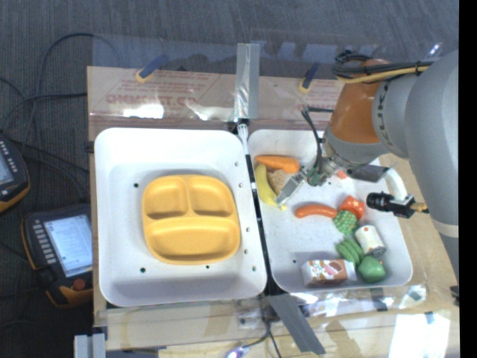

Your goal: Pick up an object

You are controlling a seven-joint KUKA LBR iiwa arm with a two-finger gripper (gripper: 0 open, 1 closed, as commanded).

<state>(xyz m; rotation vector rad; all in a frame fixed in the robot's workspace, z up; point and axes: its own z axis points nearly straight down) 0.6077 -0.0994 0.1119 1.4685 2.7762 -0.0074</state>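
Gripper first — it sits low in the right bin, in the top left part of it, with its tip pointing toward 7 o'clock. We cannot tell if it is open or closed. From the gripper, the grey arm with its orange band goes up and away toward 2 o'clock.

The things to pick up all lie in this same bin. Closest is a small tan piece, just beside the gripper at 10 o'clock; we cannot tell if they touch. A yellow banana lies at 9 o'clock, along the bin's left wall, right next to the tan piece. An orange carrot lies at 11 o'clock, just above the tan piece.

At 4 o'clock, a little way off, we see a long orange-red piece lying flat. Past it are a red toy and a bumpy green one, touching each other. Farther out toward 5 o'clock sit a small white can, a dark green piece, a round green toy and a little box with a red label — all packed close in the bin's bottom right corner.

Far off at 9 o'clock is the left bin. One yellow plate with three parts lies in its middle.
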